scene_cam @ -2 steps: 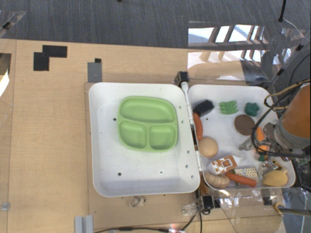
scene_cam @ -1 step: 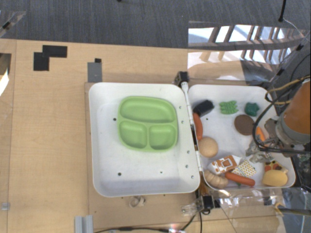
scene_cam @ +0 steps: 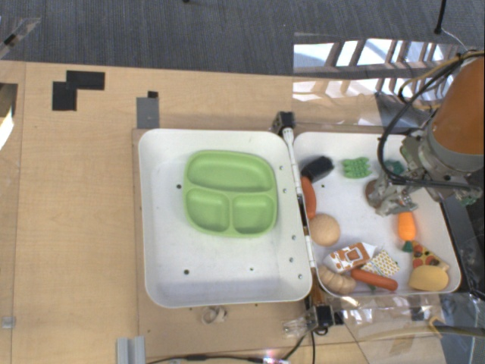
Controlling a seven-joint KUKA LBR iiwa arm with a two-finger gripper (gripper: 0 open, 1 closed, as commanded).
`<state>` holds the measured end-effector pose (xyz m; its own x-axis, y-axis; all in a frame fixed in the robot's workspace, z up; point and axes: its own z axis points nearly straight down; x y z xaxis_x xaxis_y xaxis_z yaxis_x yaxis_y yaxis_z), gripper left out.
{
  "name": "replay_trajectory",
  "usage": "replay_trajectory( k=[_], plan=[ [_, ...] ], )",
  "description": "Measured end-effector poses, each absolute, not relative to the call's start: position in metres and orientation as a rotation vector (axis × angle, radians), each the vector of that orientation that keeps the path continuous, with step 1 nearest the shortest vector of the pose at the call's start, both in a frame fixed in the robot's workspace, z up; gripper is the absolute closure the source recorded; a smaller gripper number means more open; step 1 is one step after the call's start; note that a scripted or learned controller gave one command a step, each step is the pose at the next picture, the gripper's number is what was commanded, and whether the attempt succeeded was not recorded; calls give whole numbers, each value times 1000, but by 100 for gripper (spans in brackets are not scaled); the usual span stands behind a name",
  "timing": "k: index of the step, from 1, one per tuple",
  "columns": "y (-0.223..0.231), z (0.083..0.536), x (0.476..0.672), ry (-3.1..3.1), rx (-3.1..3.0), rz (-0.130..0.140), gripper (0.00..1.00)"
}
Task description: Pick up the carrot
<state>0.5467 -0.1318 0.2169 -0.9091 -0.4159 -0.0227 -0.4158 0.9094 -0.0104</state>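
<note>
Hand point(scene_cam: 392, 196) low in right bin point(scene_cam: 342, 203), grip state indiscernible. Carrot point(scene_cam: 407, 225) just below-right of it, apart, not held. Likely staged beside carrot for descent.

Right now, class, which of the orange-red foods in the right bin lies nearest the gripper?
The carrot, short and orange, just below the gripper. The two sausages lie farther off.

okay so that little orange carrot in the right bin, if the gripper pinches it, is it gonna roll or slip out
The carrot looks like a small, smooth, tapered toy, so it could squirt out of a pinch near its narrow end. Its rounded body may roll if nudged. It probably stays stiff and light. The gripper sits just beside it, with a pizza slice close by.
</note>
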Motion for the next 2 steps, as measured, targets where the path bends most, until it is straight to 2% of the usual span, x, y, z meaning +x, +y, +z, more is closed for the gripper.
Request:
replay_trajectory(
  k=[1,2],
  plan=[
    [-135,212,544,3057,-656,-5,0],
    [-188,89,565,2916,-1129,-11,0]
  ],
)
